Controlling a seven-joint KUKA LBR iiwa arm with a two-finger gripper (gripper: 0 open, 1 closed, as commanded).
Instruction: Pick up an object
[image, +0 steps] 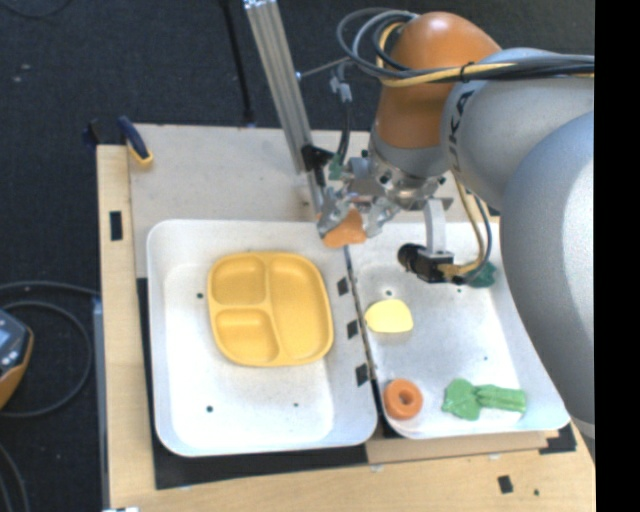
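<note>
- The grey arm (530, 150) reaches in from the right, its orange band (430, 70) above the wrist, which points down.
- The gripper (345, 222) hangs over the far end of the divide between the two bins, fingers closed on a small orange piece (346, 232).
- Left bin (180, 400): a yellow divided tray (270, 307).
- Right bin (500, 330): a pale yellow piece (388, 317), an orange ring (403, 398), a green toy (482, 399).

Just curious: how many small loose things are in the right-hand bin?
3: pale yellow piece mid-bin, orange ring and green toy at the near edge. The arm may hide more.
</note>
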